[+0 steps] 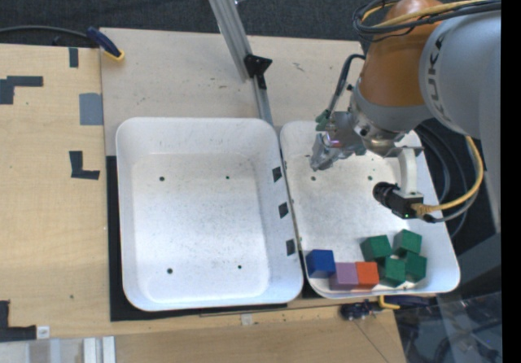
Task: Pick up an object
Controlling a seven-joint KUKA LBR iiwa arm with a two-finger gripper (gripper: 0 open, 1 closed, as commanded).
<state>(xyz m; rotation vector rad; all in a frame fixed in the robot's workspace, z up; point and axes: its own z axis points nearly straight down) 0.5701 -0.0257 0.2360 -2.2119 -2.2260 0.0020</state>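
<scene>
Small blocks cluster in the near corner of the right bin (350,207): a blue cube (321,262), a purple block (348,274), an orange block (367,273) and several green blocks (396,255). My gripper (323,155) hangs over the far left part of the right bin, well away from the blocks. Nothing shows between its fingers.
The left bin (203,211) sits beside the right one, sharing a raised rim. A slanted metal rail (232,19) runs from the top down to the bins' junction. Cables and a black connector (395,197) hang from the arm over the right bin.
</scene>
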